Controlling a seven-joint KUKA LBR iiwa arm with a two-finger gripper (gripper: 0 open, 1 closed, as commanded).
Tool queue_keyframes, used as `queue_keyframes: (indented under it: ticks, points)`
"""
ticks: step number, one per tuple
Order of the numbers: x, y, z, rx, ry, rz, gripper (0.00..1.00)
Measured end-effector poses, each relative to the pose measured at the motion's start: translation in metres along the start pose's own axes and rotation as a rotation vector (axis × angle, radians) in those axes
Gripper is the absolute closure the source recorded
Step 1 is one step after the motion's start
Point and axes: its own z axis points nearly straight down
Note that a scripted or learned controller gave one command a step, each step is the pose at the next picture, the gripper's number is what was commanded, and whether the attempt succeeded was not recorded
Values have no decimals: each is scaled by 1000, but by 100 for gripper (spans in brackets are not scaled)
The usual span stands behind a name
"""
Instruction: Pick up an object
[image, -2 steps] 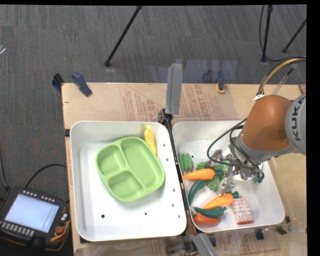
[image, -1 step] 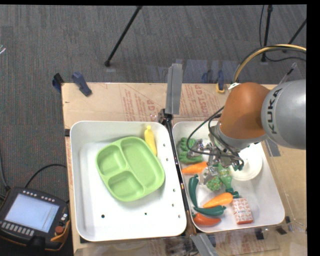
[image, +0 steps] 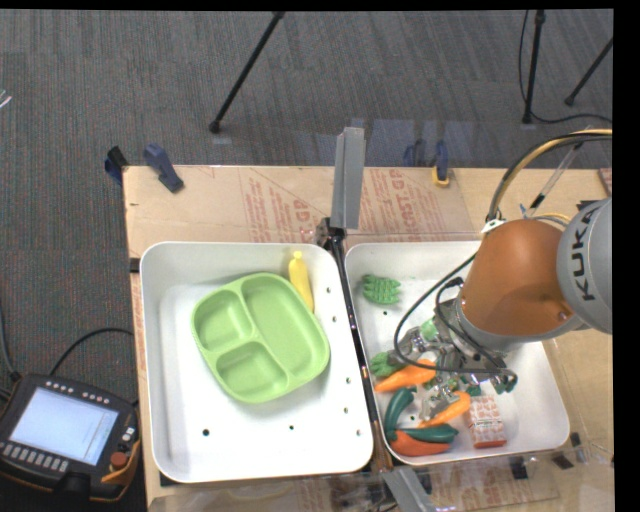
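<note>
We see two shallow white bins side by side in the lower half of the frame. The left bin (image: 170, 300) carries a light green three-compartment plastic tray (image: 260, 335) at its centre, with a yellow banana-shaped toy (image: 300, 280) just beside the tray's upper right corner, near the dividing wall; bare floor runs along its left and lower edges. The right bin (image: 540, 400) is crowded at lower centre: a small green ridged toy (image: 380, 289) sits apart at upper left, while orange carrot toys (image: 405, 377), a dark green pepper-like toy (image: 398, 405) and a small red-and-white box (image: 487, 422) cluster together. The grey arm with its orange band (image: 515, 285) reaches in from the right, and the gripper (image: 445, 385) is low over that cluster. We cannot tell how far its fingers are parted or whether they hold anything.
</note>
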Motion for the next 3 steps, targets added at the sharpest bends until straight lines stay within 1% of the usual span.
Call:
queue_keyframes:
  ticks: [1, 2, 3]
  points:
    - [53, -64, -2, 5, -10, 57, 0]
    - [40, -19, 0, 0, -1, 28, 0]
    - [36, -17, -12, 1, -9, 22, 100]
